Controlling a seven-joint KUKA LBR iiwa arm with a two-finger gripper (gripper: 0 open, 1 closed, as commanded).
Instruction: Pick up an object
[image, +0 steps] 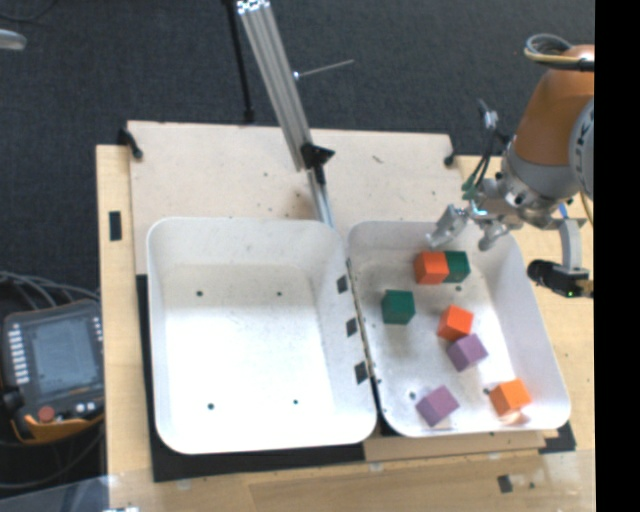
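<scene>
Nearest blocks: an orange block (432, 267) and a dark green block (457, 265) sit touching side by side, just below the gripper (468, 229) and slightly toward the view's left of it; nothing lies between its fingers.
Gripper: two pale fingers spread apart, one tip toward the left, one toward the right, hanging over the far part of the right bin (535, 330) near its rim.
Arm: the grey wrist with its orange band (553, 115) rises up and to the right of the gripper.
Second green block: a lone green block (398, 306) lies lower and further left of the gripper, near the bin's inner wall (open floor on all sides of it).
Second orange block: another orange block (456, 322) lies straight below the gripper, with a purple block (466, 351) touching its lower corner.
Near-edge blocks: a purple block at the front (437, 405) and an orange block at the corner (510, 396) lie farthest below the gripper, the latter close against the front right rim.
Open room: bare floor between the paired blocks and the lone green one.
Left bin: the left bin (170, 330) lies well to the gripper's left, its rim meeting the right bin's.
Mast: a slanted metal mast (285, 100) stands beyond the bins, up and left of the gripper.
</scene>
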